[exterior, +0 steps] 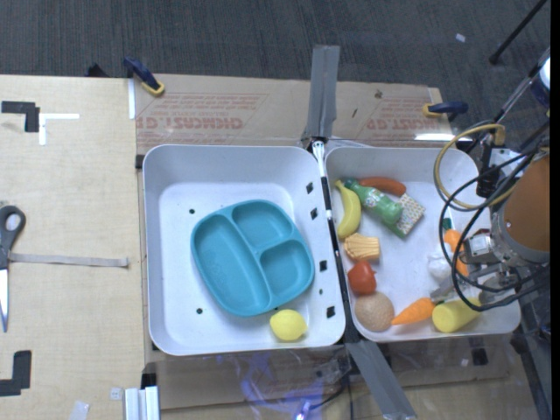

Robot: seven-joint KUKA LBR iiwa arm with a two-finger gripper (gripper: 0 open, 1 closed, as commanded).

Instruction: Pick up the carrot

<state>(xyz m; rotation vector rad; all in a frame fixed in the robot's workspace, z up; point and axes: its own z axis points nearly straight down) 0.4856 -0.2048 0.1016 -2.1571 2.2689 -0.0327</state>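
The carrot (413,311) is orange and tapered. It lies near the front wall of the right bin (420,338), between a beige round potato (374,311) and a yellow fruit (455,316). My gripper (472,269) hangs over the right side of that bin, above and to the right of the carrot, wrapped in cables. Nothing of the carrot is between its parts. A second orange piece (451,239) shows partly behind the gripper.
The right bin also holds a banana (347,210), a green bottle (385,204), a red-orange item (382,185), corn (363,248) and a tomato (361,278). In the left bin (166,322) lie a blue divided plate (254,256) and a lemon (288,325). Scissors (7,234) lie far left.
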